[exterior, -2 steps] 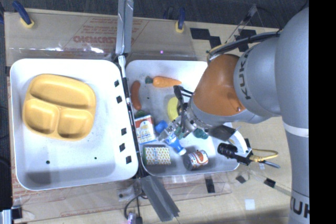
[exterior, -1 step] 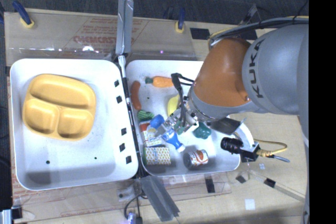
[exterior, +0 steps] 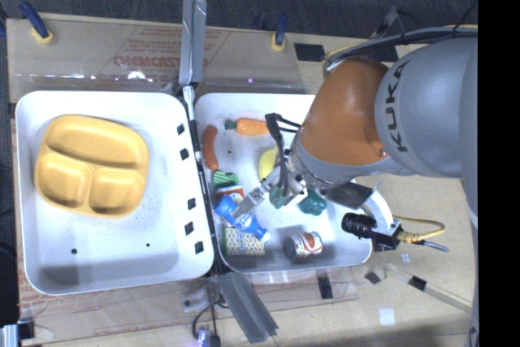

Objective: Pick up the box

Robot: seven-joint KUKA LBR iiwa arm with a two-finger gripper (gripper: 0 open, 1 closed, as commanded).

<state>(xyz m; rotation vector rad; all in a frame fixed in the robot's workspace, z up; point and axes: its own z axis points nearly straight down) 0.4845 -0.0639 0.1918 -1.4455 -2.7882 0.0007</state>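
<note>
In the right bin (exterior: 357,254), a small box with a checkered pattern (exterior: 244,241) lies flat near the front left corner. Just behind it are a blue packet (exterior: 246,221) and a small red and white carton (exterior: 230,194). My gripper (exterior: 272,193) hangs low over the middle of the right bin, under the orange band of the arm (exterior: 349,122). It sits to the right of the carton and behind and to the right of the checkered box. Nothing shows in its grasp.
The right bin also holds a carrot (exterior: 248,126), a red sausage (exterior: 210,147), a yellow piece (exterior: 267,164), a green item (exterior: 224,177), a teal item (exterior: 314,204) and a can on its side (exterior: 305,245). A yellow compartment tray (exterior: 91,164) lies in the left bin (exterior: 49,272).
</note>
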